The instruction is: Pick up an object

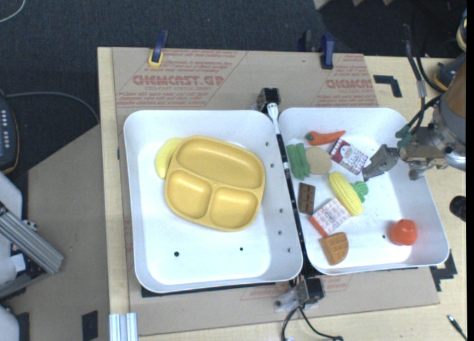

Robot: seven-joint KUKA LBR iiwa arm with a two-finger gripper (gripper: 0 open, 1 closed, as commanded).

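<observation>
My gripper (395,167) hangs over the right bin (422,199), at the bin's upper right, and it is open with nothing between its fingers. The left finger (379,163) ends just right of a red and white packet (349,156) and above a corn cob (345,193). Around these lie an orange carrot (326,138), a green vegetable (298,160), a beige disc (318,160), a brown chocolate bar (306,197), a second red packet (330,216), a brown toast piece (335,247) and a red tomato (403,233).
The left bin (148,243) holds a yellow divided plate (215,182) with a yellow piece (166,156) tucked under its left rim. A black ridge (285,176) separates the bins. Bare bin floor lies between the tomato and my gripper.
</observation>
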